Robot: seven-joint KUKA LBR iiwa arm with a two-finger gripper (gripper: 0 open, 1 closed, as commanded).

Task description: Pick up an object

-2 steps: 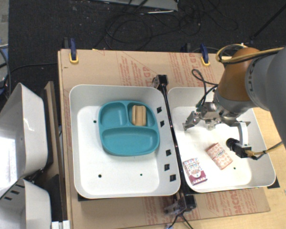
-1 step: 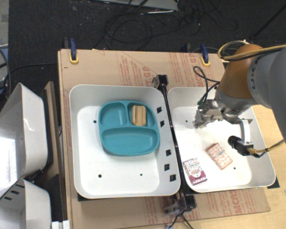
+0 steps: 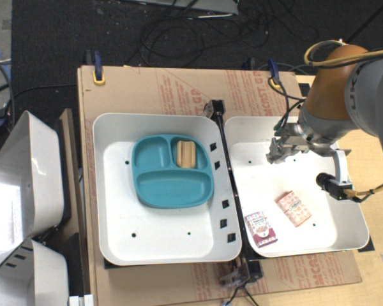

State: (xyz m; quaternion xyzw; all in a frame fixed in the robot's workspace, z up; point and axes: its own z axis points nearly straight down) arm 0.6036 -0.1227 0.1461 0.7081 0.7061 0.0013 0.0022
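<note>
The left white bin (image 3: 112, 190) holds a teal plastic divided tray (image 3: 169, 180) with a tan block (image 3: 186, 153) in one upper compartment; the right white bin (image 3: 351, 234) holds a small pink-and-white packet (image 3: 260, 227) and, near it, a small reddish carton (image 3: 293, 208). The two-finger gripper (image 3: 282, 152) hangs above that bin's back half, well apart from both; whether it is parted or closed I cannot tell, so it would do best to centre over one packet, descend squarely and close across the narrow side

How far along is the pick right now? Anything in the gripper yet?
Nothing looks picked yet. The gripper hangs over the upper part of the right bin, with nothing visible between its fingers. Two small packets, a pink one and a white-and-maroon one, lie flat nearer the bin's front. In the left bin, a tan block sits in the teal divided tray. Reaching, grasping and lifting remain.
</note>
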